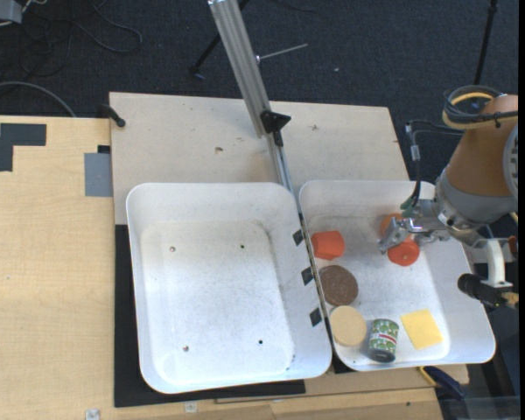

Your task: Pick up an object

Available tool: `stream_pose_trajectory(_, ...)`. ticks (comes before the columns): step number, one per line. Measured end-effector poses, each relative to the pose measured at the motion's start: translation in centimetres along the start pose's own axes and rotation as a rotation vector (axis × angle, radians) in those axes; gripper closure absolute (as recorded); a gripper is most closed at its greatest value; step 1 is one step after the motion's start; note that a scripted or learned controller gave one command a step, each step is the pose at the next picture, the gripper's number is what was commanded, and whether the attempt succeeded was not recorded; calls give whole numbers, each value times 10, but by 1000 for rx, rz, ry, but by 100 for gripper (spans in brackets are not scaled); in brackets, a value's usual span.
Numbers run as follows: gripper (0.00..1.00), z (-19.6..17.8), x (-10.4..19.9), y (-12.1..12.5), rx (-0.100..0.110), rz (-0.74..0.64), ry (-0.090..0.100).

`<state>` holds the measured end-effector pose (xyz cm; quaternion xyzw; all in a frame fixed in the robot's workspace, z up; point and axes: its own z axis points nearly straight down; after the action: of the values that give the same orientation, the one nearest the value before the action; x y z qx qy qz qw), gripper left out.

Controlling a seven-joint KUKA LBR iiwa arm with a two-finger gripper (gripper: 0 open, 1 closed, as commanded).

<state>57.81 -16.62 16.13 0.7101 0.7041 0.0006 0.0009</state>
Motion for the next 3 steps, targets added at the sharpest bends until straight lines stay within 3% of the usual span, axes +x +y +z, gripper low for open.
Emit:
stream_pose_trajectory(1,100,-62,0,6,-2,-9,-1)
stream_pose_trajectory(2,100,-68,0,6,3,-11,1)
stream_pose_trajectory(3,100,-64,42,16,5,-12,3)
